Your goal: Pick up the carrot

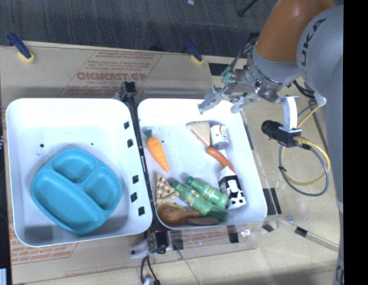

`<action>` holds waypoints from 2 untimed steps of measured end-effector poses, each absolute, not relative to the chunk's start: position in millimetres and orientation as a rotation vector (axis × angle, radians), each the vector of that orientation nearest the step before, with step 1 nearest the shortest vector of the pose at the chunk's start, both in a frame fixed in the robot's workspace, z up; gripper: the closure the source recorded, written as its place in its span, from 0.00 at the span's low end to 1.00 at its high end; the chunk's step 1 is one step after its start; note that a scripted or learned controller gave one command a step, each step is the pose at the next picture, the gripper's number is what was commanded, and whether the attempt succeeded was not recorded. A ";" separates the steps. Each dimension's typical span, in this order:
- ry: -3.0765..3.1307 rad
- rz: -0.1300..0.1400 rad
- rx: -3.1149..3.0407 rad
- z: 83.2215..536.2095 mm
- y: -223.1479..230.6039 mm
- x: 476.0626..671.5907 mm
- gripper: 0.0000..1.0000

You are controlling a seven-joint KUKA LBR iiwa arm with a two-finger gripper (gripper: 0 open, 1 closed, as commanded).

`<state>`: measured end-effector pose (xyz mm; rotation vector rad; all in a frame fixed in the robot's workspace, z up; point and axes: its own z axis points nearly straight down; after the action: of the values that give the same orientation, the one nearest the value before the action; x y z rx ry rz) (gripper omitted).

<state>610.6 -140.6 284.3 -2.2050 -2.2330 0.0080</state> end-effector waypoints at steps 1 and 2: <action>-2.191 0.017 -2.237 195.3 -69.5 616.3 0.00; -2.221 0.021 -2.214 88.8 -94.3 638.0 0.00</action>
<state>638.0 -94.3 88.8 -2.2138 -2.2212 0.0211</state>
